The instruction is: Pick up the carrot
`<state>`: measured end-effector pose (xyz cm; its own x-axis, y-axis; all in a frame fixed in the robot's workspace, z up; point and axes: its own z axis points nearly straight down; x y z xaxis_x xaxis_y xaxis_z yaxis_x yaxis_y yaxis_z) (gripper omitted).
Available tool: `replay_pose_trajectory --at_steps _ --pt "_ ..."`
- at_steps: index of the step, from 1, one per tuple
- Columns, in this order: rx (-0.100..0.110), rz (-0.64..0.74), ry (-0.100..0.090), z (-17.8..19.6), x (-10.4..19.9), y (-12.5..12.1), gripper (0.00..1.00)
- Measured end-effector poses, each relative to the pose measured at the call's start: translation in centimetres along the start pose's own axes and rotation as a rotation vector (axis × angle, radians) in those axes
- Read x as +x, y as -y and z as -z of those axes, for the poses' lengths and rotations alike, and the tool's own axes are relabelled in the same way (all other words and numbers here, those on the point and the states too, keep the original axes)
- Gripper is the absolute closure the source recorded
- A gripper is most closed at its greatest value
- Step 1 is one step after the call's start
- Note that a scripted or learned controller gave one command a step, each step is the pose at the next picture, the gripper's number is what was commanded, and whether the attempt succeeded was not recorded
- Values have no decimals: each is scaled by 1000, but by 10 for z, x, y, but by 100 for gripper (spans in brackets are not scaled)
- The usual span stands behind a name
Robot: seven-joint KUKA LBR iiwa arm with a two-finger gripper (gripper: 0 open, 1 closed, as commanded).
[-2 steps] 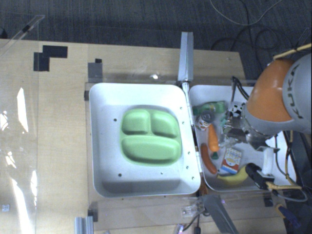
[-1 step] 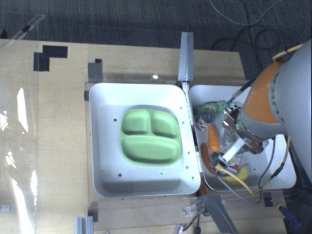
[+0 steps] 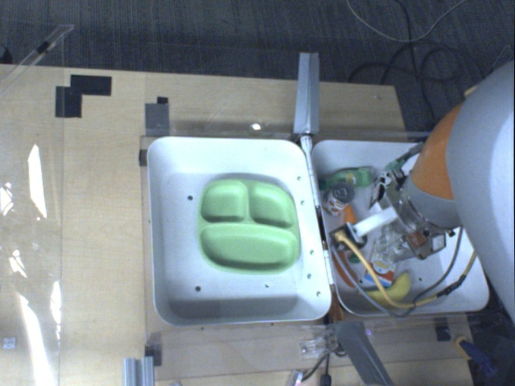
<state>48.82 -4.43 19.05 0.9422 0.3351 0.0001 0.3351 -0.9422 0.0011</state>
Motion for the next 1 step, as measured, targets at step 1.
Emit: replay_pose_trajectory --at_steps 1 --pt "1 -76 1 0 -13 -35 100"
